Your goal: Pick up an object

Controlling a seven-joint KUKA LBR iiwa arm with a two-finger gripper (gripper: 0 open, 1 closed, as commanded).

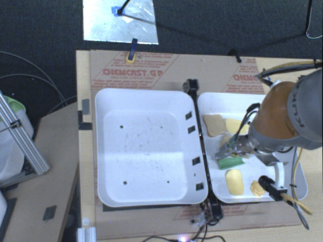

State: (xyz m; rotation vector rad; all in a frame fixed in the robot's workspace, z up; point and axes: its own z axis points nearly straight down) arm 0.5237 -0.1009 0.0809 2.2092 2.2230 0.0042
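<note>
The gripper (228, 149) sits right above the green thing (230, 162), which lies sideways. I cannot tell if it grips.

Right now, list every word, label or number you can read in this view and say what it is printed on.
"CHEMCAST GP": red print on the brown sheet under the bins, behind the left bin.
A second red print at the sheet's right end, behind the right bin: cut off and too blurred to read.
No other readable text.
</note>
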